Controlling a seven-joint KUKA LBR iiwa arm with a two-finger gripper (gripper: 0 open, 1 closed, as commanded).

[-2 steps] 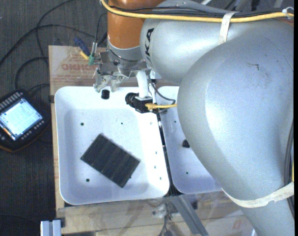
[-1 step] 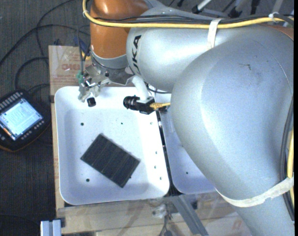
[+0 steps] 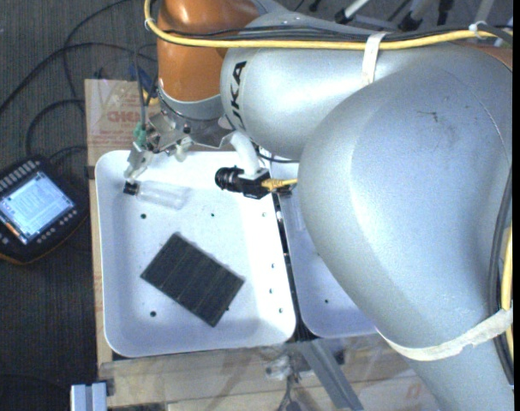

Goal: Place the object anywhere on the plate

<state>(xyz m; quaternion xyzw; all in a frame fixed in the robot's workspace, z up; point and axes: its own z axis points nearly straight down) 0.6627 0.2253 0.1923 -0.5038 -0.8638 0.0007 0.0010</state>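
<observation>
**Claw over far-left corner of left bin, clear object lying just beside it**

Arm (image 3: 397,144): grey KUKA body covers most of the right half of the view and hides nearly all of the right bin (image 3: 328,311); only a strip of that bin's white floor shows near the divider. Orange band (image 3: 195,24) sits at the top, above the wrist. A yellow cable (image 3: 328,43) runs along the arm's upper side.

Left bin (image 3: 114,332): white, shallow, fully visible apart from its far edge under the wrist. It rests on the wooden surface (image 3: 105,101), which shows red print at its far-left corner.

Plate (image 3: 192,279): dark, flat, rectangular slab lying diagonally on the near half of the left bin's floor. Nothing on it.

Teach pendant (image 3: 30,205): on the dark floor left of the surface, screen lit.

Black connector (image 3: 236,180): hangs from the wrist over the bin's far right side, with a short yellow lead.

Claw (image 3: 133,178): tilted down toward the bin's far-left corner, dark fingertip close to the floor. Can't tell how far open it is, nor whether it grips anything.

Object (image 3: 164,196): small, clear, tube-like, lying on the bin floor just right of the claw tip, well apart from the plate.
</observation>
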